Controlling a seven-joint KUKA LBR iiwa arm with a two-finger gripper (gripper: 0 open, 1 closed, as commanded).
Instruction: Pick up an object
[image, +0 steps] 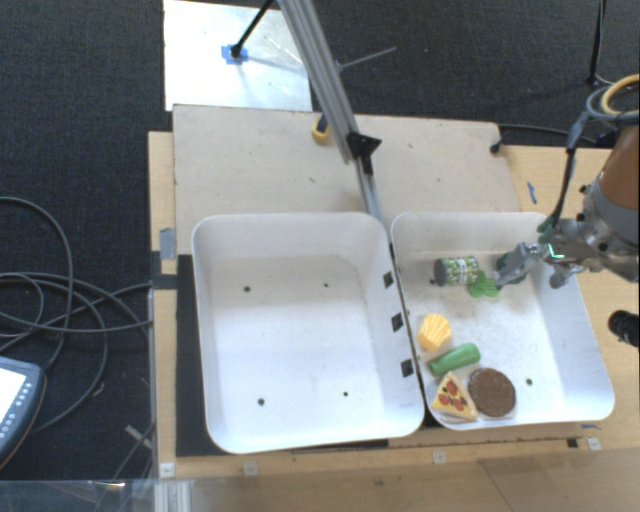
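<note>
Green can (457, 270) lies on its side in the right bin (575, 330), just left of the gripper (512, 265); label print too small to read. Small green piece (485, 288) sits touching below the tip. Can't tell the gripper's opening or any hold. Pizza slice (454, 397), brown disc (492, 392) well below.

Five objects (458, 350) in right bin (575, 330)
</note>
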